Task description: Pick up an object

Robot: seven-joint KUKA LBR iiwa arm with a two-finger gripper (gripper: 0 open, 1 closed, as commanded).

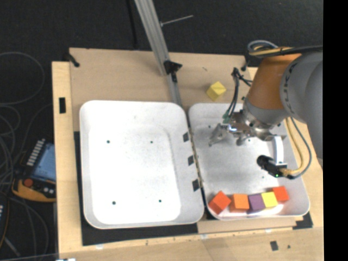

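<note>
While the gripper hangs over the right bin with fingers spread, holding nothing, coloured blocks line that bin's near edge; a yellow block sits on the wooden bench beyond it.

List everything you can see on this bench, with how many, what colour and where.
Bins: two, white, side by side on the bench.
Blocks in the right bin: five in a row along its near wall; two orange, one purple, one yellow, one orange-red.
Loose block: one, yellow, on the bench beyond the right bin.
Metal post: one, grey, slanting up behind the bins.
Handheld controller: one, orange and black, on the floor to the left.
Arm: one, grey with orange band.
Gripper: one, over the right bin's far part.
</note>
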